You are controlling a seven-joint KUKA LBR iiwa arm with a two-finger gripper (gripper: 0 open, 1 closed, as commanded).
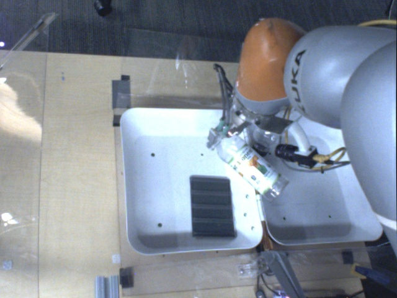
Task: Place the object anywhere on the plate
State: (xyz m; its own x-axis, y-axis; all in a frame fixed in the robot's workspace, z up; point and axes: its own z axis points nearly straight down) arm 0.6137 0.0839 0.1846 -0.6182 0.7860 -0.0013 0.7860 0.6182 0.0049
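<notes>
Bottle [251, 165] hangs tilted under jaws [228, 131], straddling the wall between bins; grip can't tell. Could drop short of dark plate [211, 206].

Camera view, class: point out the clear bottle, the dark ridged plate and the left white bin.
Clear bottle [251, 165], camera view, on its labelled middle.
Dark ridged plate [212, 206], camera view, on the centre of its top face.
Left white bin [155, 185], camera view, on its bare floor.
</notes>
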